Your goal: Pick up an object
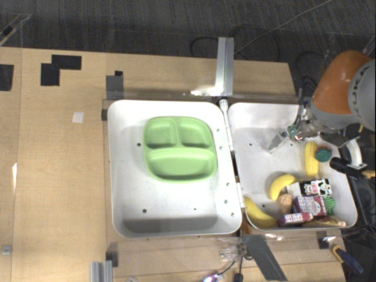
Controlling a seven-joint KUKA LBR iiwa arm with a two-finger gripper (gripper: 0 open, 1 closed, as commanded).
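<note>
The arm (346, 93) is cut off by the right edge, so only its orange band and part of the grey wrist show, and the end effector (281, 141) is too small and blurred to tell how its fingers stand. In the right bin (258, 122), the near banana (258, 213) is partly hidden by the bin's rim, and the cartons (308, 204) overlap so their labels cannot be read. A small green thing (324, 154) beside the far banana (311, 159) is too blurred to identify.
</note>
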